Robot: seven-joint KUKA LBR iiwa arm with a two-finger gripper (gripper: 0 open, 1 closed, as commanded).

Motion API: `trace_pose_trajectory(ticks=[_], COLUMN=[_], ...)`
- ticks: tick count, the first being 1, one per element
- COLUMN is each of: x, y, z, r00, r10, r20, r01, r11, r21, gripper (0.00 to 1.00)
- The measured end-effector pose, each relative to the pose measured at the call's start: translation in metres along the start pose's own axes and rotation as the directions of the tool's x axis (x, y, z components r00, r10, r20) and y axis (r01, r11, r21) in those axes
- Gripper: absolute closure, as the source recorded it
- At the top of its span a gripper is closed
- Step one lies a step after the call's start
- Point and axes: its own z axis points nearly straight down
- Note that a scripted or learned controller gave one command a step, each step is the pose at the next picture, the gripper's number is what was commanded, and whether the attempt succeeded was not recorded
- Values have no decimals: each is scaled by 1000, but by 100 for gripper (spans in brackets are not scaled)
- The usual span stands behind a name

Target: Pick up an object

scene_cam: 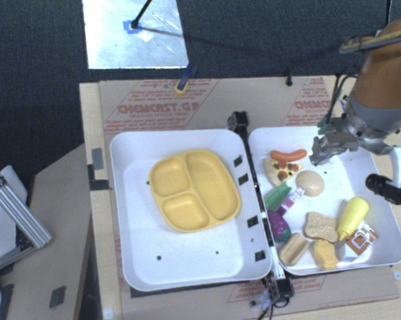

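The right bin (383, 198) holds a pile of toy food. A red hot dog (287, 155) lies at its back left, with a pizza slice (281, 171) and a beige bun (310, 182) just in front of it. Further forward are a green piece (278, 197), a purple piece (279, 223), a toast slice (319, 226), a yellow bottle (352, 216), a bread roll (294, 249) and a cheese block (324, 253). My gripper (321, 155) hangs over the back of this bin, right of the hot dog and above the bun. Nothing shows between its fingers.
The left bin (131, 195) carries a yellow three-compartment plate (194, 189). An orange-and-white carton (360, 241) lies at the right bin's front right. A black divider (254, 186) with clips runs between the bins. A grey plate (137, 30) lies behind the bench.
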Motion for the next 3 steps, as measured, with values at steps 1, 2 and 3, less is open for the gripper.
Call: trace_pose_trajectory(ticks=[1,2,3], x=[51,97,145], y=[-30,-44,-65], z=[6,15,22], r00=[1000,1000,1000], r10=[0,-1,-1], r20=[0,-1,-1], r01=[0,1,1], r11=[1000,1000,1000], r21=[1,1,2], gripper=[100,100,100])
